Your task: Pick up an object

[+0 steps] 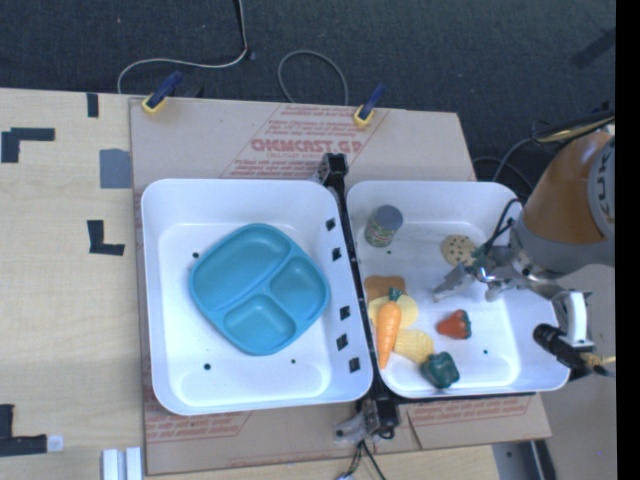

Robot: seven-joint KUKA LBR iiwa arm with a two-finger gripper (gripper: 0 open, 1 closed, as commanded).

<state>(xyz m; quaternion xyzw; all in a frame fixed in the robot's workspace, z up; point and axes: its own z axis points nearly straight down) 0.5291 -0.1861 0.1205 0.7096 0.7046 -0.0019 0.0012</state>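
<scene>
2 white bins sit side by side on my bench, and the work is all in the right bin (pixel 500 203), where the gripper (pixel 470 273) hangs low over the middle of the floor, reaching in from the right on the grey arm with its orange band (pixel 565 203). From this slanted overhead view I can see a pale finger pointing down and left, but I cannot tell whether the tool is spread or closed, and nothing is visibly caught in it. I judge the nearest candidate to be the red pepper (pixel 454 324), lying just below the tool and slightly left, apart from it. The round cookie (pixel 457 248) lies just above and left of the tool, close to it as well. Further left, against the divider, the carrot (pixel 388 330) lies with its long axis running top to bottom, its green end upward, resting partly over a yellow corn piece (pixel 412 344) and below a tan slice (pixel 380 288). A dark green piece (pixel 440 370) sits near the front wall, and a grey can (pixel 383 224) stands well up the bin. The left bin (pixel 160 218) holds only a blue divided plate (pixel 260 288). If the pepper is the target, I judge the tool needs a short shift toward the near wall before descending.
</scene>
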